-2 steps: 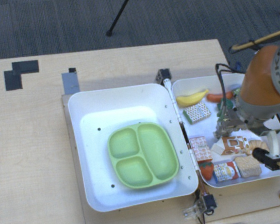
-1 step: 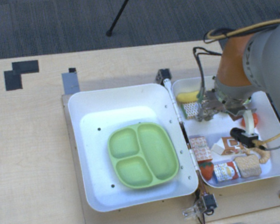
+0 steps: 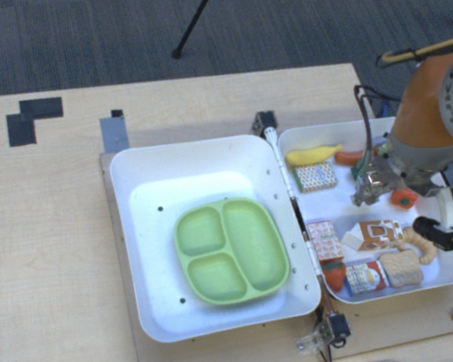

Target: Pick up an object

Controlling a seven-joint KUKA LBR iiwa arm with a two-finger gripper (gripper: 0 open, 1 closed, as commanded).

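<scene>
Bench (image 3: 46, 270) showing pale matt wood grain. Both white bins (image 3: 158, 313) looking smooth, slightly glossy plastic. Green divided plate (image 3: 233, 251) reading as smooth plastic, soft sheen. Banana (image 3: 311, 156) looking glossy plastic. Floor (image 3: 61, 32) at frame top appearing dark, ribbed carpet. Arm's orange band (image 3: 422, 109) looking smooth, semi-gloss.
</scene>
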